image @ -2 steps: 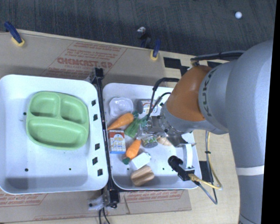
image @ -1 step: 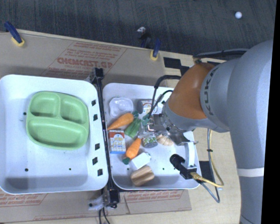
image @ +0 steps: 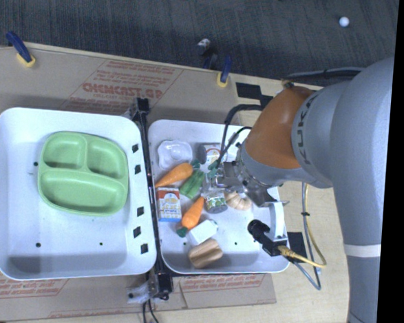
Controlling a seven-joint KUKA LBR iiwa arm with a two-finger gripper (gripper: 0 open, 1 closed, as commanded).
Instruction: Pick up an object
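Your arm [image: 342, 133] covers the gripper [image: 222, 183], low over toys beside the carrot [image: 175, 174]; can't tell its state. Nothing visibly lifted; pick remains.

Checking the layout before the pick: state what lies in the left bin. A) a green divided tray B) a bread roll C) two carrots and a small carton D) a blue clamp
A: the green divided tray lies alone on the left bin floor, while the carrots, carton and bread roll crowd the right bin.
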